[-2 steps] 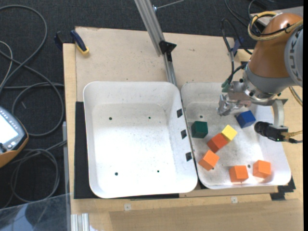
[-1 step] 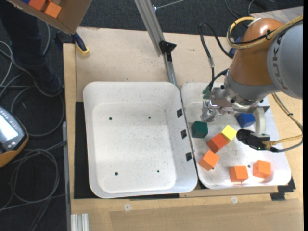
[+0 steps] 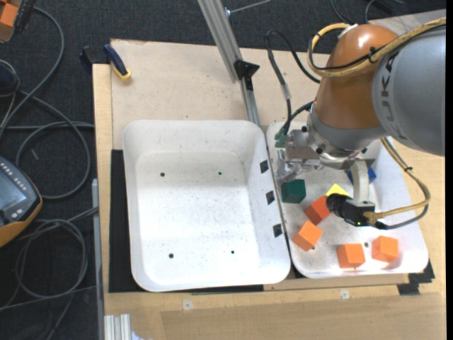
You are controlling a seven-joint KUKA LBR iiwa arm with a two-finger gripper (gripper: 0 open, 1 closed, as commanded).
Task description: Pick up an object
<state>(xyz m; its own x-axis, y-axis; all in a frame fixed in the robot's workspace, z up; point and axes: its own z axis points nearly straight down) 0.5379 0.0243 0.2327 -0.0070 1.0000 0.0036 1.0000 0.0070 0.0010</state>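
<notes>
In the right bin [image 3: 414, 261], the claw [image 3: 291, 176] hangs over a green block [image 3: 293, 190]; its opening is hidden.

- Right bin [image 3: 396, 264]: upper half covered by the arm [image 3: 368, 83].
- Yellow block [image 3: 337, 190]: only a corner visible past the wrist hardware.
- Green block [image 3: 293, 190]: top edge under the gripper [image 3: 296, 167]; finger state unreadable.
- Arm cut off at right frame edge.

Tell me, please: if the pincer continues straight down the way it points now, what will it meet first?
Most likely the dark green block, which lies just under the pincer in the right bin. Depth is unclear from this slanted view, so it may land on the bin floor beside it.
</notes>
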